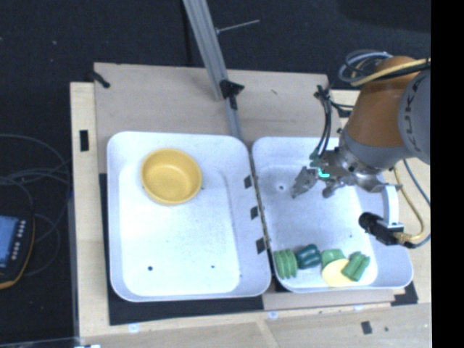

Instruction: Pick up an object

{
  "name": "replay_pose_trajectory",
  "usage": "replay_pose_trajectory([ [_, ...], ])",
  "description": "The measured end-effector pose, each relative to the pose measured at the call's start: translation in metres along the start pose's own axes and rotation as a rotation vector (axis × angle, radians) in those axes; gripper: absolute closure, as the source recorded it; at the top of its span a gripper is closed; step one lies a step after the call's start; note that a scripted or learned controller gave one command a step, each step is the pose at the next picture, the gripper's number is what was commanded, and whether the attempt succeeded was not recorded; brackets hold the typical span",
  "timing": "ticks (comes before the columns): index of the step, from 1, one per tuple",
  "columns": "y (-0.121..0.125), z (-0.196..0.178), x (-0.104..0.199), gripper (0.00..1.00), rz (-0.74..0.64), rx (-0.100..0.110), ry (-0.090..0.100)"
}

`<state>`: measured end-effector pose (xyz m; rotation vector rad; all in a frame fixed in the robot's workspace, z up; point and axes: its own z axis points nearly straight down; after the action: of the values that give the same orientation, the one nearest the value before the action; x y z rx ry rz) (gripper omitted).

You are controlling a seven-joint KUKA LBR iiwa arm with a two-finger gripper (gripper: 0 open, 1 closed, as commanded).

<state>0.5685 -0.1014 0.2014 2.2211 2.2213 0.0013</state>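
Two claw (316, 187) fingers spread apart above the right bin (290, 158), gripping nothing.

Grey KUKA arm with orange band (384, 96) enters from the right, upper section bulky, wrist angled down and toward the left. Two-finger metal end effector (317, 187) splayed, jaws apart, nothing between the fingers (301, 183). Black cables loop along the arm above and beside the wrist.
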Motion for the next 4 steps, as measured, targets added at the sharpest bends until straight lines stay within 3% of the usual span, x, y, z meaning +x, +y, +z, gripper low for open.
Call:
replay_pose_trajectory([
  [1, 0.0, 0.0, 0.0, 0.0, 0.0, 0.0, 0.0],
  [3, -0.003, 0.102, -0.006, 0.0, 0.001, 0.003, -0.001],
  [4, -0.002, 0.09, -0.006, 1.0, 0.002, -0.001, 0.0],
])
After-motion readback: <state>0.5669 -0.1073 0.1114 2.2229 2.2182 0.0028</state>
